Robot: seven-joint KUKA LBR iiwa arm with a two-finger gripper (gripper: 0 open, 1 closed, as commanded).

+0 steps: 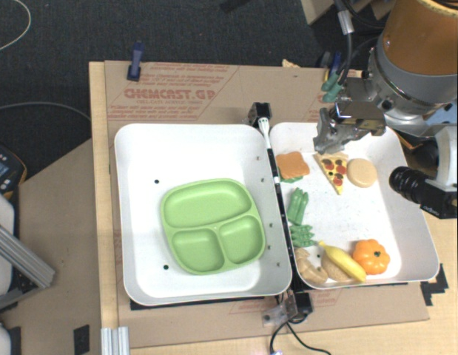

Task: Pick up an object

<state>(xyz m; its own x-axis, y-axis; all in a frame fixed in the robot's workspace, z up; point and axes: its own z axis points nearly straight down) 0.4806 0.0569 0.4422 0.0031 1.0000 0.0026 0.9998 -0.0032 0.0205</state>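
Cardboard-covered bench (177, 95) carries two white bins: left bin (140, 161) has one green divided tray (211, 225). Right bin (406, 220) has one pizza slice (333, 171), tip pointing down-right; one burger (293, 166), cookie (362, 172), banana (342, 262), pumpkin (371, 257), two green pods (298, 205). Gripper (331, 145) sits at slice's crust end; finger state cannot be told.

Green tray (211, 224), orange pumpkin (371, 257), yellow banana (342, 262), perhaps pepperoni-dotted pizza slice (333, 171).

The gripper (331, 145) hangs over the pizza slice (333, 171) in the right bin (413, 198); a green tray (211, 225) lies in the left bin (140, 161).
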